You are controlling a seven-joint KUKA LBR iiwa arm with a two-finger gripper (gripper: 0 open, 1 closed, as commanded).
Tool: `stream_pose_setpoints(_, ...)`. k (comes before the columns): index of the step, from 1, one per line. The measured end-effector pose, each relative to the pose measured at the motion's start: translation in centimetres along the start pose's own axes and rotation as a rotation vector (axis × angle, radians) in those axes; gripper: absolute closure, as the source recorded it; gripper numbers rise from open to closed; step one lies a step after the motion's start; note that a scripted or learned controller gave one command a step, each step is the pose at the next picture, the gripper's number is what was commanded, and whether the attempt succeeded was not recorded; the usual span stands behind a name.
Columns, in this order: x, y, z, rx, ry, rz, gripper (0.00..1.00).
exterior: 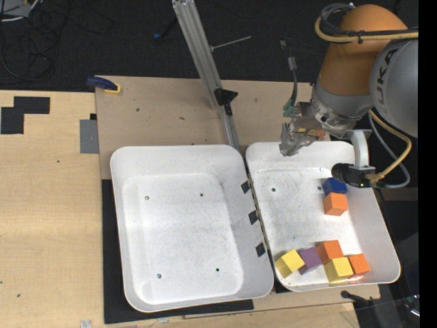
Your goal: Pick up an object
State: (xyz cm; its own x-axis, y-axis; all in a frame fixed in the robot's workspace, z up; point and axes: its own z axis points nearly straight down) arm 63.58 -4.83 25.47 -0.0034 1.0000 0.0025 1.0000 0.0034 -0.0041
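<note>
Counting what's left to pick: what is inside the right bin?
The right bin holds a blue block touching an orange block, plus a near-edge cluster: two yellow, one purple, two orange. The gripper covers some far-edge floor.

Blocks (pixel 326 258) in right bin (pixel 293 183); claw (pixel 292 145) over its far edge.

Even, bright overhead light, soft shadows, mild glare on white bins (pixel 177 157), dark grainy background.
</note>
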Motion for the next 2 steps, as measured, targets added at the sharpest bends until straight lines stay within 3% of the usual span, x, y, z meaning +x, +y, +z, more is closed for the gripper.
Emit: stream_pose_setpoints(2, 11.5, -2.2, 1.0, 0.002, 0.000, -0.001, 1.00)
